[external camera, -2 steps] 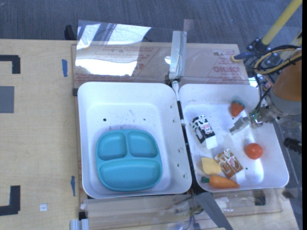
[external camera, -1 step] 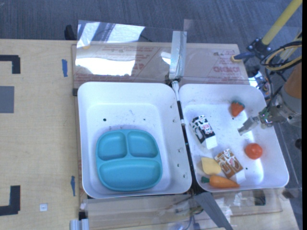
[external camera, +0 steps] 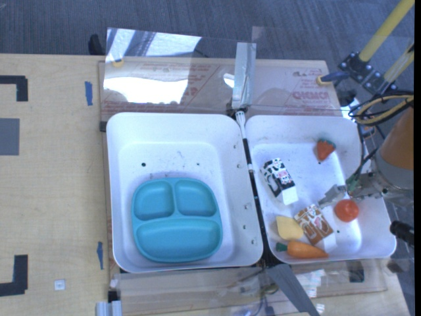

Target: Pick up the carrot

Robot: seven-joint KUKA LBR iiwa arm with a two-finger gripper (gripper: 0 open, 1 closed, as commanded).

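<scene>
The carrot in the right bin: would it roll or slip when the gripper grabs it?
Probably. The carrot looks smooth and tapered, so fingers might slide toward its thin end. Its round body could roll if nudged. It lies against the bin's near wall, beside a yellow block, leaving little room.

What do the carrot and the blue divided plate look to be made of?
The carrot looks like smooth moulded plastic, a toy: even orange, slight sheen, green stub at its left end. The blue divided plate looks like matte plastic: uniform teal, soft rounded compartment ridges, no glare. Both are guesses from looks alone.
</scene>
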